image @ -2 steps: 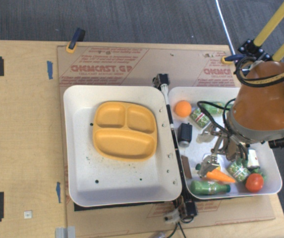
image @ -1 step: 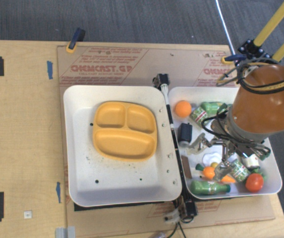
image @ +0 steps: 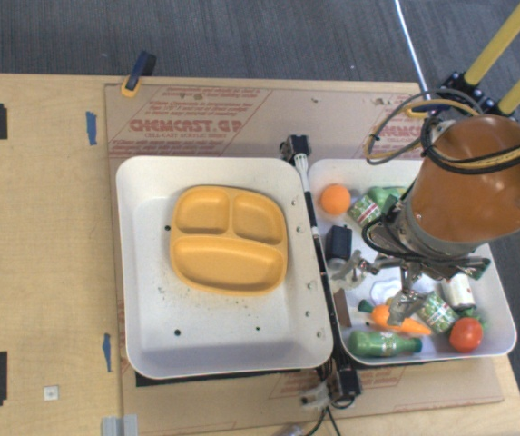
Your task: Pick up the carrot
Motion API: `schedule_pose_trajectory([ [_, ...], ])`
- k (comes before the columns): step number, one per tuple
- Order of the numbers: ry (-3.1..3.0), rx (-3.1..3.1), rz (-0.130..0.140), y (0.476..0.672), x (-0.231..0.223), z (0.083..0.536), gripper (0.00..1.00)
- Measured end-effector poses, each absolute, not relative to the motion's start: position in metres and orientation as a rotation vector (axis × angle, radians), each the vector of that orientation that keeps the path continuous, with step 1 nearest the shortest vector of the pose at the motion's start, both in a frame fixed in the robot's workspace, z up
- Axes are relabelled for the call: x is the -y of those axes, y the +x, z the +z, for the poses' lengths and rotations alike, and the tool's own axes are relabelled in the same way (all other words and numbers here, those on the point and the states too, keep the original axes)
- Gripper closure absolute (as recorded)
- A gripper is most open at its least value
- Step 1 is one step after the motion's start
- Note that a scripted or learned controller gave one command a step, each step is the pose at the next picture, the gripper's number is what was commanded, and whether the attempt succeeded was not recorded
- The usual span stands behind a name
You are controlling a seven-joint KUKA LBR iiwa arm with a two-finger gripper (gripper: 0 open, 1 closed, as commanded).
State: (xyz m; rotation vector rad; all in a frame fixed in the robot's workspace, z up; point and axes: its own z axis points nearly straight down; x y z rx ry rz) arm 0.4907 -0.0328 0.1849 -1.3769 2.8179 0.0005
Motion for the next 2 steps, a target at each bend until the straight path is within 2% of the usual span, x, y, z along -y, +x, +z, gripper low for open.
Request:
schedule_pose_trajectory([
  [1, -1.815, -2.558, -0.001, 0.484, 0.035, 0.185, 0.00],
  [2, -2.156, -2.278, 0.000, 0.480, 0.009, 0.185, 0.00],
])
